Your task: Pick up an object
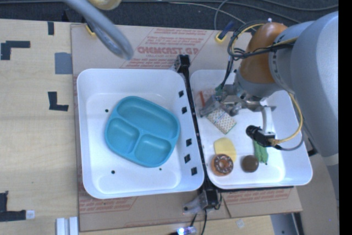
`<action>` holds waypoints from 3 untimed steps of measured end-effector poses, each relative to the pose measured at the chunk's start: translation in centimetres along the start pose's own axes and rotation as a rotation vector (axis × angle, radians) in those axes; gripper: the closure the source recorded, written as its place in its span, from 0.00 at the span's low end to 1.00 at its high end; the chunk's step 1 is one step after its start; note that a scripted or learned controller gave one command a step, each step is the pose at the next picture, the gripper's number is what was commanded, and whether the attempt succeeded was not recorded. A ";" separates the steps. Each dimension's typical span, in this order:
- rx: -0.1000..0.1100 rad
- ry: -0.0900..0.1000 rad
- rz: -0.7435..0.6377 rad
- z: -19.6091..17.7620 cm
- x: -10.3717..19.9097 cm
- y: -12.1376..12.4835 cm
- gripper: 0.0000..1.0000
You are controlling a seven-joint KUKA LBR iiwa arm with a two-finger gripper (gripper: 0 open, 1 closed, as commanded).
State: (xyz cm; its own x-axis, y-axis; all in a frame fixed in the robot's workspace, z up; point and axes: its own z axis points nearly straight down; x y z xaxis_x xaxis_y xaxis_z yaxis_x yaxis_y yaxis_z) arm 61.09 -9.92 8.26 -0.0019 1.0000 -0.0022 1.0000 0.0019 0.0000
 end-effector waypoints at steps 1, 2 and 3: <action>-0.001 0.000 -0.001 -1.2 0.0 0.1 1.00; -0.002 0.002 0.001 -5.6 -0.2 -0.2 1.00; -0.003 0.002 0.001 -10.0 -0.3 -0.7 1.00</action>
